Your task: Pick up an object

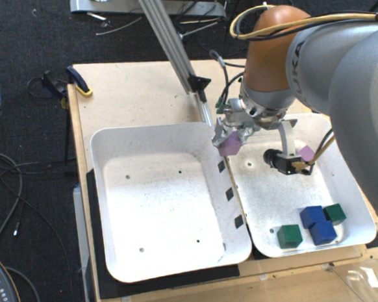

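Note:
My gripper (pixel 229 137) hangs over the ridge between the two bins, at the far left of the right bin (pixel 264 200). A purple block (pixel 229 146) sits between its grey fingers, lifted above the bin floor. A second purple block (pixel 305 152) lies further right in the same bin, partly behind a black fitting (pixel 278 160) on the arm. Near the right bin's front edge lie a green block (pixel 289 236), two blue blocks (pixel 312 215) (pixel 323 233) and another green block (pixel 334 213).
The left bin (pixel 111 153) stands beside the right one on the wooden bench. A slanted metal rail (pixel 171 44) comes down from the back to the bins' far edge. The arm's bulky grey body (pixel 338 57) covers the right bin's far right.

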{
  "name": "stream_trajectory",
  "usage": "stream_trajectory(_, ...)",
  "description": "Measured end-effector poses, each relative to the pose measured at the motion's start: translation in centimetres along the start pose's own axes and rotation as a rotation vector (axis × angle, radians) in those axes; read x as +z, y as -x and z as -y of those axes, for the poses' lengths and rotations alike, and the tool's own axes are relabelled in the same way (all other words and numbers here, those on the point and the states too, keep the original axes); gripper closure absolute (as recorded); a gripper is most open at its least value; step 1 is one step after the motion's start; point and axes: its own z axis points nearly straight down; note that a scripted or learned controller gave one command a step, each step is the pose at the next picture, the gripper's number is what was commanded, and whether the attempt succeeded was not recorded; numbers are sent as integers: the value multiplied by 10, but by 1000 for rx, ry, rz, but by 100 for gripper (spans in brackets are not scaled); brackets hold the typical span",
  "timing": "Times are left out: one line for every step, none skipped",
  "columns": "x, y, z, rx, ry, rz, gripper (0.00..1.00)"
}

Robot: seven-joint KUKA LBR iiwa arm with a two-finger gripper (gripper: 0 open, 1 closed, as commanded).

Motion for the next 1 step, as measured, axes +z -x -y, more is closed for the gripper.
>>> stream_trajectory(-6,-60,83,2,-3,0,100)
